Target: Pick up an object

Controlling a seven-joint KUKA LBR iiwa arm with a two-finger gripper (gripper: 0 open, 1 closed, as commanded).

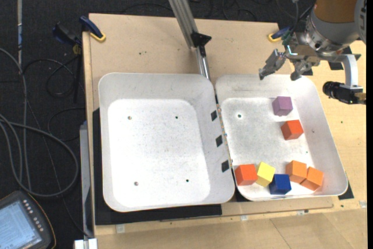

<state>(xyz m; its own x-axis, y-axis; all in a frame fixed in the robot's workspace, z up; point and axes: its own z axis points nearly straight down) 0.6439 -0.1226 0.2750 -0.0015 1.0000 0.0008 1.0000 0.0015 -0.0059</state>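
I've got the gripper up over the far rim of the right bin, fingers spread apart with nothing between them. I read that as a ready stance, parked high so it can drop onto a block without clipping the wall. All the candidates sit in that right bin: the purple block nearest the gripper, the orange-red block just in front of it, both standing alone with room around them. Along the near wall it's crowded: a red-orange block, yellow block and blue block touching in a row, then two orange blocks pressed together in the corner. My guess is the purple one is the easy pick. The left bin carries no blocks. No labels or writing I can read anywhere on the worktop.
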